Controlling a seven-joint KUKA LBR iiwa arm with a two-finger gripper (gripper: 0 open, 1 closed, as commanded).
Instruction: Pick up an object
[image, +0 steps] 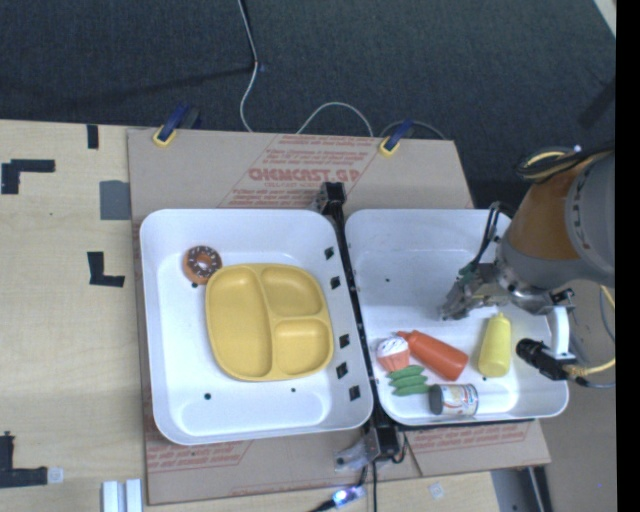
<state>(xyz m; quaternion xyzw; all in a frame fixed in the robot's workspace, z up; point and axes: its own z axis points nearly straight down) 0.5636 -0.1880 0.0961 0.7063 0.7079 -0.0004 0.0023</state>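
The pincer (462, 303) hangs low in the right bin (400, 235), right of frame centre; whether it is spread, I cannot tell. A carrot (437, 352) and yellow bottle (494, 345) lie just below it.

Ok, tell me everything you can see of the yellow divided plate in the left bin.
The yellow plate looks like matte plastic, squarish with rounded corners, split by raised ridges into one long compartment on its left and two smaller ones on its right. It lies flat, slightly turned, near the middle of the left bin. A chocolate donut sits at its upper-left corner, close to or touching the rim; I cannot tell which.
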